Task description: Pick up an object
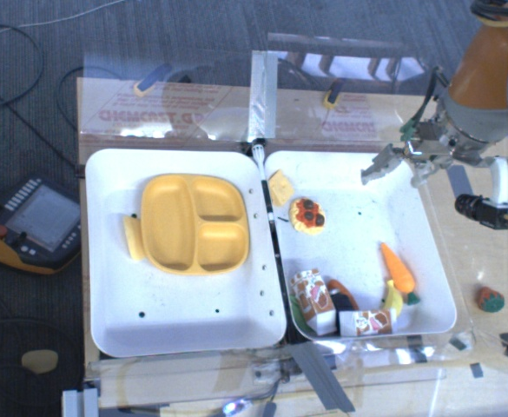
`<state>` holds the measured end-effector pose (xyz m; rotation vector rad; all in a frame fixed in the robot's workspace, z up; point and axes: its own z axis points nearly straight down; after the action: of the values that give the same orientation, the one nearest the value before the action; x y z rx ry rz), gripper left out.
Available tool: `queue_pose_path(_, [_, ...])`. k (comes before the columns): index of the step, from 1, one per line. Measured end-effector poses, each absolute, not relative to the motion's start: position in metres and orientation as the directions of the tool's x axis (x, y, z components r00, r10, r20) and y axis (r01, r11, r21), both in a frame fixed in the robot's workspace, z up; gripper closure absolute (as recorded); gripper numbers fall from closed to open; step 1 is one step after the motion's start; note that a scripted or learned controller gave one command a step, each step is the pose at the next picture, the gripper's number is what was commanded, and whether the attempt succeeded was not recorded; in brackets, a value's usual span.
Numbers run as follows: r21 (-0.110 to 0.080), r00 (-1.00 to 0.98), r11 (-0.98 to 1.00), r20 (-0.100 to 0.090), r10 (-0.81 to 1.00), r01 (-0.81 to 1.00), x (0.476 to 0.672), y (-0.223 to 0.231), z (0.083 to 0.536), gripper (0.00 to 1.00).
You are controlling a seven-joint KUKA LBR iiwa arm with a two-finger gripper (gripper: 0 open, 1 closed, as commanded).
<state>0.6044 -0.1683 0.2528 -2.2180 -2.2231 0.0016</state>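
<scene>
Overhead camera view first: gripper hangs over the right bin near its one o'clock corner, fingers spread apart and grasping nothing. Toy food lies below it: a pizza slice toward ten o'clock of that bin, a cracker just beside the dividing wall, a carrot at four o'clock, cartons clustered at six. The left bin bears a yellow divided plate. The carrot looks the likeliest pick: probably light, stiff plastic, a bit slick, best pinched across its thicker middle.
</scene>
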Motion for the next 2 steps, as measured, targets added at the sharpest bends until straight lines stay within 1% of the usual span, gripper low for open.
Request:
queue_pose_path(1, [-0.001,-0.194,0.194,-0.002,0.981,0.981,0.551,-0.178,0.234,0.00])
queue_pose_path(2, [-0.002,-0.150,0.150,0.000,0.989,0.989,0.484,-0.206,0.176,0.00])
